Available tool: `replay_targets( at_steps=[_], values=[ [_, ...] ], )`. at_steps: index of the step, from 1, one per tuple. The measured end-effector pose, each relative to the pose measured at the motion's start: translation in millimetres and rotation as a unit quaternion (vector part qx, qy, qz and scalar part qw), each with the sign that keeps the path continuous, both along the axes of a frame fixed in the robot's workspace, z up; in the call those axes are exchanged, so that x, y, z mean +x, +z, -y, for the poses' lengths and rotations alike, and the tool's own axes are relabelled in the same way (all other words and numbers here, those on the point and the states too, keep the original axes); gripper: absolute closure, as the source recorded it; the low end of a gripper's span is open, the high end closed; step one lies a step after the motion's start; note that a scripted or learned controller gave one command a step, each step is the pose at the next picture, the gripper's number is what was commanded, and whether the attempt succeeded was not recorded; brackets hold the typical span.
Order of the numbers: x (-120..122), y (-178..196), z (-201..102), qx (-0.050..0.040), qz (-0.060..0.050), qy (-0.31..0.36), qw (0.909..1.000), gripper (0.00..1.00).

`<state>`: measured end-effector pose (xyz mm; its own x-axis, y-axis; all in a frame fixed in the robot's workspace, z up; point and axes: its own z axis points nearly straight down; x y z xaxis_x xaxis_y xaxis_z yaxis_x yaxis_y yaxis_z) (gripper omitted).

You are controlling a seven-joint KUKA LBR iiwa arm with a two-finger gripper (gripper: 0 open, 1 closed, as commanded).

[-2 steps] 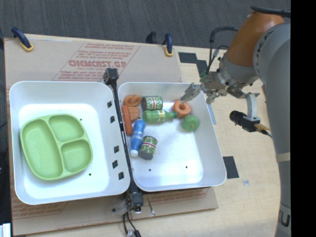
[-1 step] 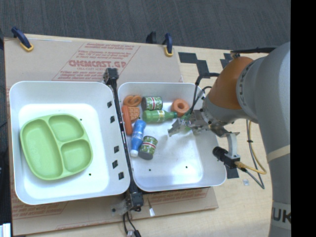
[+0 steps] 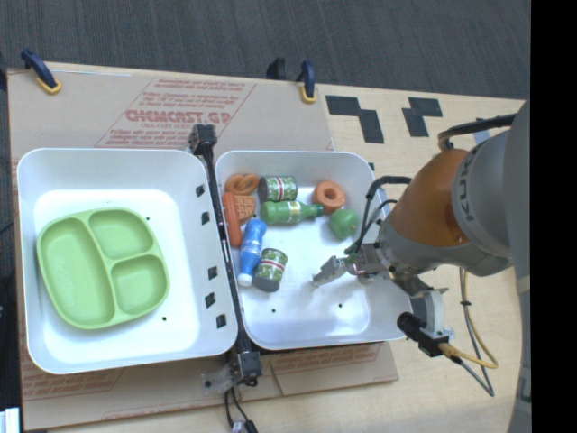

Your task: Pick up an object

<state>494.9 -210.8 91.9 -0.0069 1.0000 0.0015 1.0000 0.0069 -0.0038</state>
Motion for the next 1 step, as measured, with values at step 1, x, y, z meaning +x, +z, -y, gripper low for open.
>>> replay_targets(
  at_steps=[1],
  values=[
    [1.7,10.9,0.8,-0.0014,0.001,0.003,1.0000,1.00]
  ],
)
